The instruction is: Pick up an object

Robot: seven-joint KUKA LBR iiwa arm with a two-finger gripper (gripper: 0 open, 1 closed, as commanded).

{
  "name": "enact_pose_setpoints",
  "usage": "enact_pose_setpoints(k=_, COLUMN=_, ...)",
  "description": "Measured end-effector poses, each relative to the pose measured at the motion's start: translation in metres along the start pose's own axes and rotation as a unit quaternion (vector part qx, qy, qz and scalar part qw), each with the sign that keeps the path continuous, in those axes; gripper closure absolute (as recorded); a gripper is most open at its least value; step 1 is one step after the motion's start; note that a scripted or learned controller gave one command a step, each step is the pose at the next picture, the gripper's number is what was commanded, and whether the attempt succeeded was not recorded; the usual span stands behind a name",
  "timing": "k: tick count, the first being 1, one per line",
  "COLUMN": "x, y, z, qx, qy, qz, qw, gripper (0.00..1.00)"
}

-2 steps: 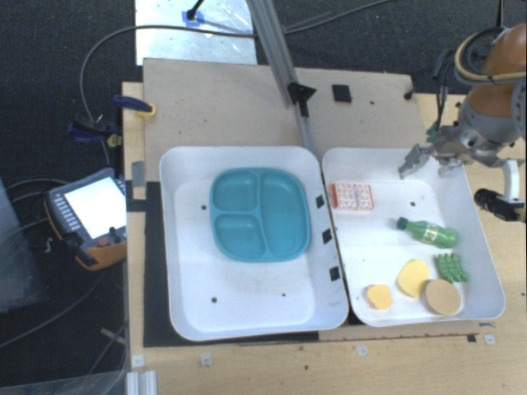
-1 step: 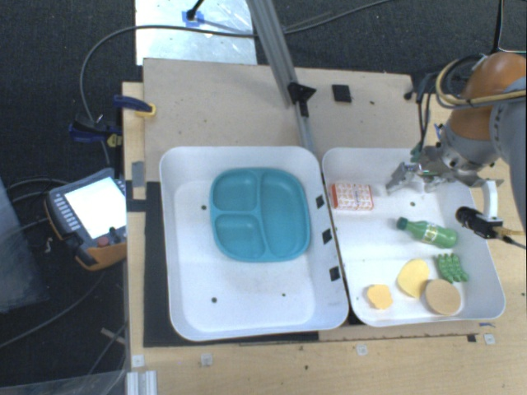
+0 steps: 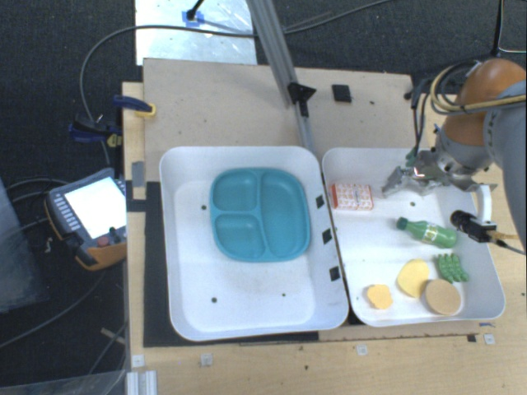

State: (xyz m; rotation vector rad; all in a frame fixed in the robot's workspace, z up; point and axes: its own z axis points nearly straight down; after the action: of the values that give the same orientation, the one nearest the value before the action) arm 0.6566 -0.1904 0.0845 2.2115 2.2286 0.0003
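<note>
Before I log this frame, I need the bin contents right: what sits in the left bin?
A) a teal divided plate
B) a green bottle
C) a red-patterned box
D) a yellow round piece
A: the teal divided plate lies alone in the left bin, while the green bottle and red-patterned box lie in the right bin.

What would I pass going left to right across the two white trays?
Teal divided plate → red-and-white box → small orange piece → green bottle → leafy green toy.
</note>
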Motion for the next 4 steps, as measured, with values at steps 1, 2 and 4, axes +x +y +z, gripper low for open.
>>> enact_pose_setpoints(k=1, x=0.0, y=0.002, z=-0.014, qx=-0.003, qy=-0.001, qz=-0.001, qw=1.0, gripper=1.0)
enact_pose_setpoints(k=2, x=0.002, y=0.007, z=-0.059, qx=-0.003, qy=0.0, qz=0.0, qw=1.0, gripper=1.0)
enact_pose_setpoints(k=4, x=-0.006, y=0.007, z=-0.164, qx=-0.003, qy=-0.001, qz=0.001, qw=1.0, gripper=1.0)
